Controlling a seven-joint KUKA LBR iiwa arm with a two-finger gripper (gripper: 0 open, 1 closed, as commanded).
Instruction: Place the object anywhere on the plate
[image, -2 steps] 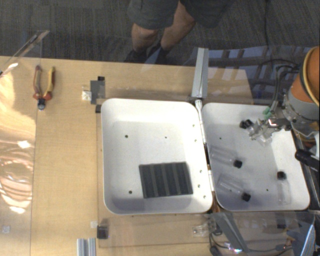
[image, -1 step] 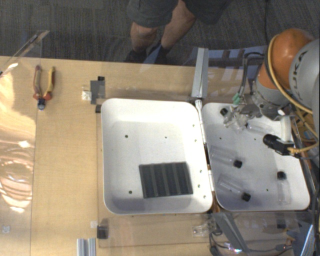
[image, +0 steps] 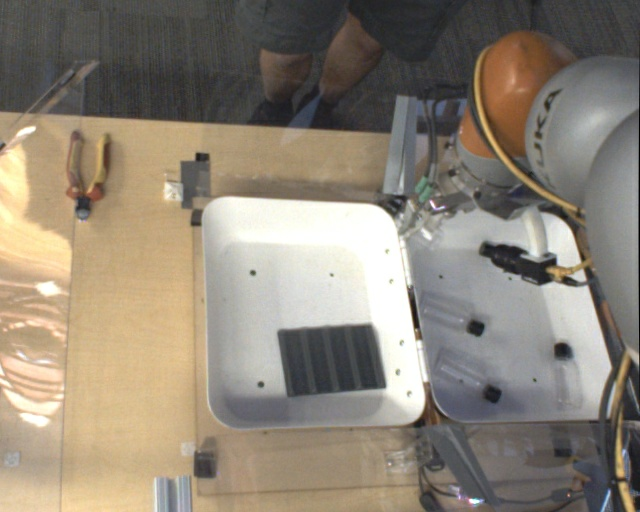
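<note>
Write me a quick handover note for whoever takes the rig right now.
Gripper: over the top left corner of the right bin; whether it is open or shut cannot be told, and nothing is seen held.
Plate: the dark ribbed plate lies flat in the left bin, toward its near edge, with nothing on it.
Objects: several small clear tubes with dark caps lie scattered in the right bin.
Done: no placement yet.
Left: pick one and set it on the plate.

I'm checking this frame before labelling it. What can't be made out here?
- Gripper: tucked under the grey-and-orange arm; finger state unclear.
- Clear plastic objects with black caps in the right white bin: too transparent to outline.
- Dark ribbed rectangular plate in the left white bin: material unclear.
</note>
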